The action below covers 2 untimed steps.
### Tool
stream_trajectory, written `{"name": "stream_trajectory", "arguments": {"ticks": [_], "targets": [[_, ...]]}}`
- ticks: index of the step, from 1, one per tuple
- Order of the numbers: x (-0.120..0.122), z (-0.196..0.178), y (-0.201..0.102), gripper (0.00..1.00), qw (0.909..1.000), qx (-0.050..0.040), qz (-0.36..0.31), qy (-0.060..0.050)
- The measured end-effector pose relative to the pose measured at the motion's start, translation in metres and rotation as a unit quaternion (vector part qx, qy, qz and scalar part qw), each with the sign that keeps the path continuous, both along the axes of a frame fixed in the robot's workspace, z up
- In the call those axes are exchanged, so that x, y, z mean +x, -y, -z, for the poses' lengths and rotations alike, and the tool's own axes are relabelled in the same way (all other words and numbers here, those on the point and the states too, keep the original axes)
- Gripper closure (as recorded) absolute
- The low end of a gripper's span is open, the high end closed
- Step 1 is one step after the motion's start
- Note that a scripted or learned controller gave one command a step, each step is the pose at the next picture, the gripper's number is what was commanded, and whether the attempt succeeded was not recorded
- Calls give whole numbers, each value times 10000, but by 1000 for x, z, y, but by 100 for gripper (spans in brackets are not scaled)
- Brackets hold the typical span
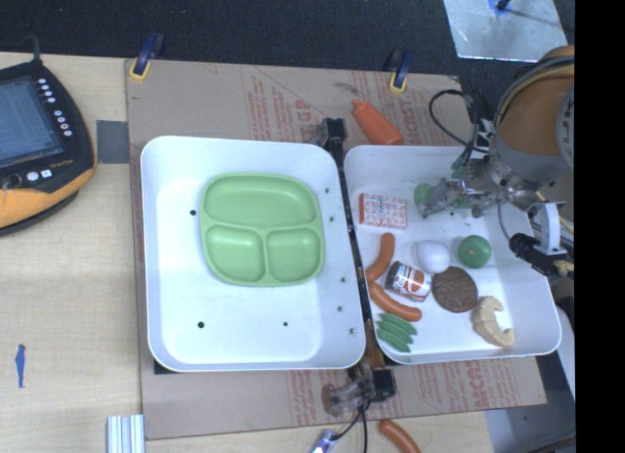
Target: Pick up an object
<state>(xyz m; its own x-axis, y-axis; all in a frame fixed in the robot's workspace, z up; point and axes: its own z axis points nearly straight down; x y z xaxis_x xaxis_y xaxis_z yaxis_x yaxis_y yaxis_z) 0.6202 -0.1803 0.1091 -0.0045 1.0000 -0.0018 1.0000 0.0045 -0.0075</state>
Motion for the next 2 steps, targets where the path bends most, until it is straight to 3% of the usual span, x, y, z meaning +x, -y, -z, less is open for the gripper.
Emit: {"name": "stream_trajectory", "arguments": {"ticks": [1, 2], "targets": [[33, 19, 9, 0, 10000, 52, -6, -71], [-39, 17, 32, 0, 10000, -2, -5, 15]]}}
